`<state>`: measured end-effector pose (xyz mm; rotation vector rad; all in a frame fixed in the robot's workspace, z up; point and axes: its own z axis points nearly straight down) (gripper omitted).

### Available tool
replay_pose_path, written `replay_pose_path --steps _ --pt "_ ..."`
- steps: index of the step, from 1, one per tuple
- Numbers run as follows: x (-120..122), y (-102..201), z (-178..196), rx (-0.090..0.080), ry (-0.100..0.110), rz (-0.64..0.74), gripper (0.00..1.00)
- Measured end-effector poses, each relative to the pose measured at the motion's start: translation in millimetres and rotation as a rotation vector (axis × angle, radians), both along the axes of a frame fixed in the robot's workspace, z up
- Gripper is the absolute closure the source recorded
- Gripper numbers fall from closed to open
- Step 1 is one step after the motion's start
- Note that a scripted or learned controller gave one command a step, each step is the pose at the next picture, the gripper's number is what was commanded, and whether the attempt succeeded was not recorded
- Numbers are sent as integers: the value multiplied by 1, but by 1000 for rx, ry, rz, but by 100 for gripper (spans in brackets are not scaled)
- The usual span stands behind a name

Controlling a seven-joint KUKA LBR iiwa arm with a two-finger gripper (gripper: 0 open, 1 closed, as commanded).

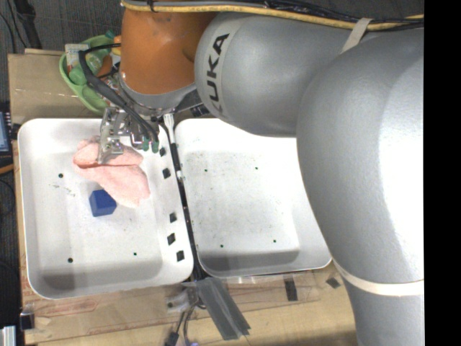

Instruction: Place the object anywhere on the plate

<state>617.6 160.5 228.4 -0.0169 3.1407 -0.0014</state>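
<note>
The metal claw (114,144) hung over the flat pink plate (119,175) in the left white bin (43,265). A small blue block (102,202) sat touching the plate. I cannot tell how the claw was set.

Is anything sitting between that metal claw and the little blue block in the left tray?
Nothing visible blocks it. The gripper hangs over the pink plate in the left bin, and the blue block lies just below it at the plate's edge, uncovered from above.
</note>
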Motion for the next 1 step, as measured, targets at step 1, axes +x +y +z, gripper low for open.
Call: replay_pose_path --steps 1 --pt "0 0 0 0 -1 0 0"
